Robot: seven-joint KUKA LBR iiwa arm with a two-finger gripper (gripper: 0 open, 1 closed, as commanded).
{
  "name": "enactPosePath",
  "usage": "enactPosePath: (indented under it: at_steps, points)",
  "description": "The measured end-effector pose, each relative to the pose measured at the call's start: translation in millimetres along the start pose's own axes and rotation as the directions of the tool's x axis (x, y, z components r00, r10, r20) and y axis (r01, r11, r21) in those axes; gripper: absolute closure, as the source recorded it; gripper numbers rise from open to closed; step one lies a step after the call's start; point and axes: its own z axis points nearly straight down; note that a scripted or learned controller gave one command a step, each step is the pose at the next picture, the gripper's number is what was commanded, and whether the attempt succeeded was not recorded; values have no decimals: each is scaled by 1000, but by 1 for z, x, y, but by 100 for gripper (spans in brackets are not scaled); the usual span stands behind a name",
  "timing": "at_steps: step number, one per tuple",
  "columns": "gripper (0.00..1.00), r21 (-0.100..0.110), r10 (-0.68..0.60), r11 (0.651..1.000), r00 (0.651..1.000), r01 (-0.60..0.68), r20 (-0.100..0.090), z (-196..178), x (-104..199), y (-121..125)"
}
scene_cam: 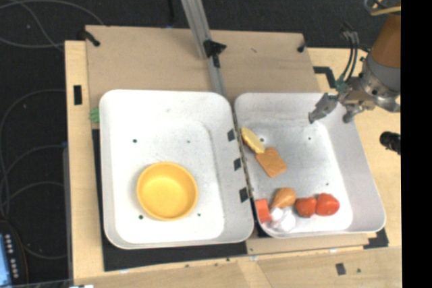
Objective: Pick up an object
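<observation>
My gripper hangs over the right bin's far right corner, its two fingers spread apart with nothing between them. In the right bin lie a yellow wedge and a tan block near the left wall. Along the front edge sit a brown oval piece, a red tomato-like item with a smaller red one beside it, an orange-red piece and a white item. All of these lie well below and left of the gripper.
A yellow bowl sits in the left bin toward its front. A metal pole slants down to the divider between the bins. Bare bin floor lies under the gripper.
</observation>
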Motion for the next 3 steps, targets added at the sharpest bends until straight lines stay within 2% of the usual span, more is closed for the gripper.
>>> enactPosePath:
  at_steps: [1,3]
  points:
    - [0,1,-1,1000,1000,1,1,0,0,0]
    - [0,2,2,1000,1000,-2,2,83,-2,3]
